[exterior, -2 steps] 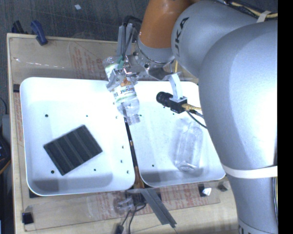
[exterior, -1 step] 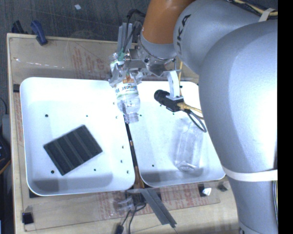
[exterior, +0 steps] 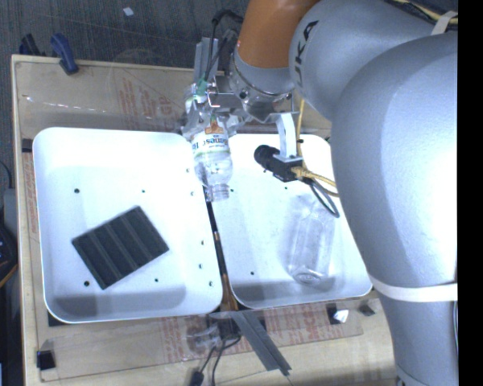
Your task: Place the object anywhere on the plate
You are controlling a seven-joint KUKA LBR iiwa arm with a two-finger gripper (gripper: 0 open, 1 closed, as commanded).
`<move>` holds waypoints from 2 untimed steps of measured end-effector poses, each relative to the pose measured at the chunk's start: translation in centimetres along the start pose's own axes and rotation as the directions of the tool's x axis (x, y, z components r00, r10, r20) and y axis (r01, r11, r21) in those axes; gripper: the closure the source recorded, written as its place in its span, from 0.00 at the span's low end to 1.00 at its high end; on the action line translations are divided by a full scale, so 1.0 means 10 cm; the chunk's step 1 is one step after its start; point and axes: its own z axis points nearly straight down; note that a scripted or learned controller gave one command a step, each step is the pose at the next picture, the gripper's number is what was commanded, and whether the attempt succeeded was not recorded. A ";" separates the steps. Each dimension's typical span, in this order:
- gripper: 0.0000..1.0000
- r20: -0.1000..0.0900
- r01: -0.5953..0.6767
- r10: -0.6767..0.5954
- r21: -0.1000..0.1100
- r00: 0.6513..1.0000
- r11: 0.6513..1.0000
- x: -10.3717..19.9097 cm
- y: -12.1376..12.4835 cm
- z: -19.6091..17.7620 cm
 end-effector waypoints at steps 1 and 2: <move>1.00 0.000 -0.168 0.168 0.001 0.986 0.986 0.12 0.00 -0.55; 1.00 0.000 -0.225 0.225 0.002 0.974 0.974 -0.43 -0.02 -0.66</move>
